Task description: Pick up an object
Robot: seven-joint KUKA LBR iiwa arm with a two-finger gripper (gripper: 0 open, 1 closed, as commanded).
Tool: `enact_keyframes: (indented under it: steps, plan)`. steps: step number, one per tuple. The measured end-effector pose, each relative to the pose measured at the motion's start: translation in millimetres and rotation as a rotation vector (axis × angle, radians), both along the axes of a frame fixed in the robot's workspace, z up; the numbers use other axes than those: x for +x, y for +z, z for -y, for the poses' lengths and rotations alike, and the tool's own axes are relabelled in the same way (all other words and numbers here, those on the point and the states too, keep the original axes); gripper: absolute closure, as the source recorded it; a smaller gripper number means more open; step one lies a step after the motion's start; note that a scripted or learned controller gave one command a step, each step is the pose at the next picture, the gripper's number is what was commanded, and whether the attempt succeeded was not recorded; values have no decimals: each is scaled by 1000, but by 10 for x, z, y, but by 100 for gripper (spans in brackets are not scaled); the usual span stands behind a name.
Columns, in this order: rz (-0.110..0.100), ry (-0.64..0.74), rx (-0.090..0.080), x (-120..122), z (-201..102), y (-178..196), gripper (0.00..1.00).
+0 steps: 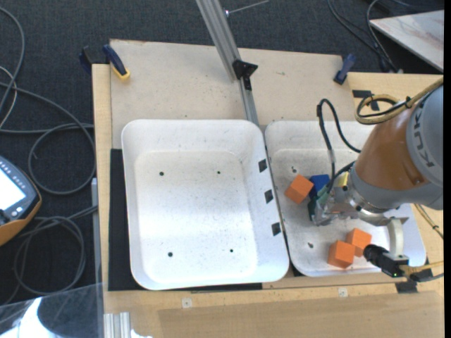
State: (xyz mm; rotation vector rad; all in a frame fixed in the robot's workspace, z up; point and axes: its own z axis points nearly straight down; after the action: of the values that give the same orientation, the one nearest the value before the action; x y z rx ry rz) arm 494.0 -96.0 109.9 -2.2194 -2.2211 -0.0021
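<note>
In the right bin (303, 255) lie several small blocks. An orange block (299, 189) sits near the bin's middle, with a blue block (319, 183) touching its right side. Two more orange blocks (342, 254) (360, 239) rest close together near the front right. My gripper (322, 210) reaches down into the bin just below the blue block, with something green beside its tip. The arm's orange band and wrist hide the fingers.
The left bin (194, 203) stands beside the right one, with black tabs along the shared wall. A metal pole (225, 41) slants across the board at the back. Black cables loop over the right bin's far edge. Blue clamps hold the board's back corners.
</note>
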Motion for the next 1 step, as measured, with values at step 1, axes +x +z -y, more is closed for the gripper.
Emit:
enact_keyframes:
  steps: [1]
  plan:
    - [6,0,-4,-22,98,527,100]
